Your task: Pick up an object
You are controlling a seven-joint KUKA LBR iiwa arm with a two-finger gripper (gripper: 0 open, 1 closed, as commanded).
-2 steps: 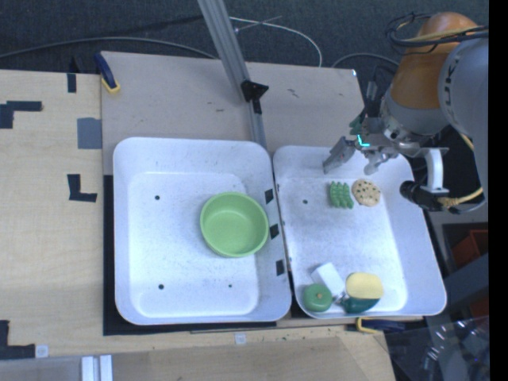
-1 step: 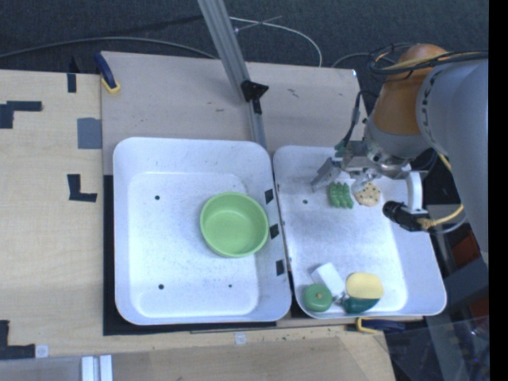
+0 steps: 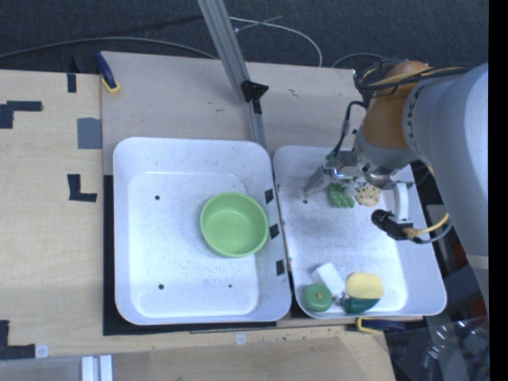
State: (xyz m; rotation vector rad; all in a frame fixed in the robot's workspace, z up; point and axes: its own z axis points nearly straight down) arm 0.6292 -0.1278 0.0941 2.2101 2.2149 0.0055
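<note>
Plywood bench point(image 3: 182, 101), two white bins point(image 3: 143, 165), dark floor point(image 3: 357, 14); hand point(image 3: 343, 179) state unclear

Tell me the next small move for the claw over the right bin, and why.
Probably lower straight down: the claw sits at the small green leafy object in the right white bin, with a tan speckled piece beside it.

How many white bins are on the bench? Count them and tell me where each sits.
2. The left bin holds a green bowl. The right bin lies beside it, under the gripper, with small objects near its front edge.
</note>
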